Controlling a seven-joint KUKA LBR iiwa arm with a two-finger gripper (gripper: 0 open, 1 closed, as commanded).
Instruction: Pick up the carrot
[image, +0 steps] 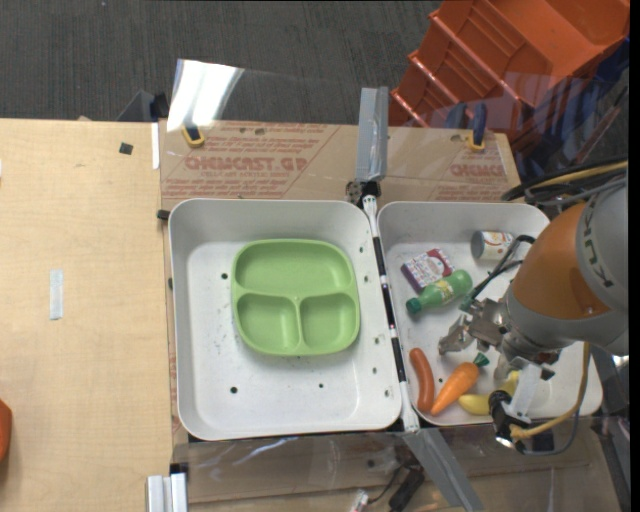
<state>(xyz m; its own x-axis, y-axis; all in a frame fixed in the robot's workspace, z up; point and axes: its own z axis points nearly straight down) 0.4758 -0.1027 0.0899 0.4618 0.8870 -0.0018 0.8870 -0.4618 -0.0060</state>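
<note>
The arm is working over the right bin in the lower right of the frame, and by the look of it the approach step is in hand: the jaws are hanging just above and slightly up-frame of the carrot, near it but not around it; nothing is showing between them, and whether they are spread or closed cannot be told from this slant. The carrot is lying in the lower part of the right bin, its thick end pointing up-right and its tip down-left, just beside a red sausage on its left and a yellow piece at its lower right; the next move is probably calling for a short drop and a small shift toward the bottom of the frame, with the jaws set across the carrot's taper so the neighbours are not being caught. The carrot is looking like smooth orange plastic, conical; the sausage is glossy and rounded; a green bottle and a purple packet are lying higher up; the left bin is bearing a matte green divided plate.
</note>
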